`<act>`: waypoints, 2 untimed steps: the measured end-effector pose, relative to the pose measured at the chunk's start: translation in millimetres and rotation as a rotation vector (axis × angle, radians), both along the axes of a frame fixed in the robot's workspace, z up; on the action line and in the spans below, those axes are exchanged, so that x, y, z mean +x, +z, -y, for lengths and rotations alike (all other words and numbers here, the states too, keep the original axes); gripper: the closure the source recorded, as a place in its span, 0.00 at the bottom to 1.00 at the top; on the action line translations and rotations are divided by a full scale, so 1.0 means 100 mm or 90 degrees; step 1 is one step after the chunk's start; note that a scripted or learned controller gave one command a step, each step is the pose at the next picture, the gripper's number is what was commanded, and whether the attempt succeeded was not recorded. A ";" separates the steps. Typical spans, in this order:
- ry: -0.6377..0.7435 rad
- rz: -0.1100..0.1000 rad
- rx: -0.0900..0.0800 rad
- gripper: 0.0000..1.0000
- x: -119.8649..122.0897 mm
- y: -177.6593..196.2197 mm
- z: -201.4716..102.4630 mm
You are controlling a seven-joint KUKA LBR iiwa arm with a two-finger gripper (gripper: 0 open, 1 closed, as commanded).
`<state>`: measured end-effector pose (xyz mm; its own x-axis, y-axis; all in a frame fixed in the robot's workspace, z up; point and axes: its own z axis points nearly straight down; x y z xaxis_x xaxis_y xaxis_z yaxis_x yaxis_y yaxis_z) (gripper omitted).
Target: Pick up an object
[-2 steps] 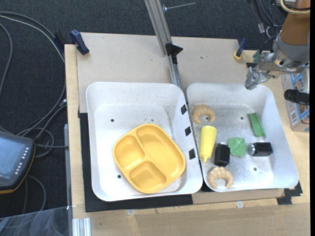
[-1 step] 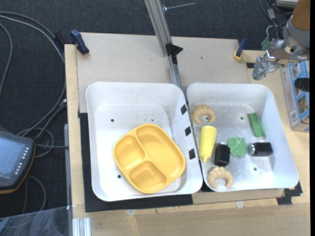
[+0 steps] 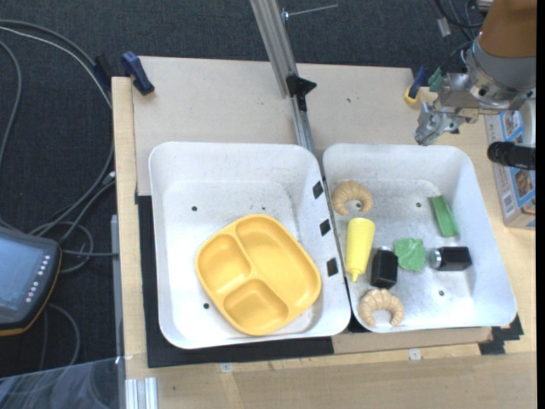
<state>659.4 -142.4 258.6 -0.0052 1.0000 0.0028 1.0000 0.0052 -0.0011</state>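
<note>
My gripper (image 3: 433, 131) hangs above the right bin's (image 3: 477, 186) far rim; its opening I cannot tell. Below lie two croissants (image 3: 352, 197), yellow bottle (image 3: 359, 245), green block (image 3: 443, 216).

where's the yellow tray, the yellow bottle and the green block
yellow tray (image 3: 258, 273), camera view, on the divider between its compartments
yellow bottle (image 3: 359, 245), camera view, middle of its body
green block (image 3: 444, 216), camera view, centre of its top face
</note>
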 end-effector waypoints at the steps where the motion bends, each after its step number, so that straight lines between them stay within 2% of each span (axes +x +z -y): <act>1: 0.000 -0.001 0.000 1.00 -0.15 -0.02 -0.41; 2: 0.000 -0.001 0.000 1.00 -0.30 0.03 -0.87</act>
<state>629.3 -55.6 261.9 -0.0056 1.0000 0.0036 1.0000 0.0056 -0.0027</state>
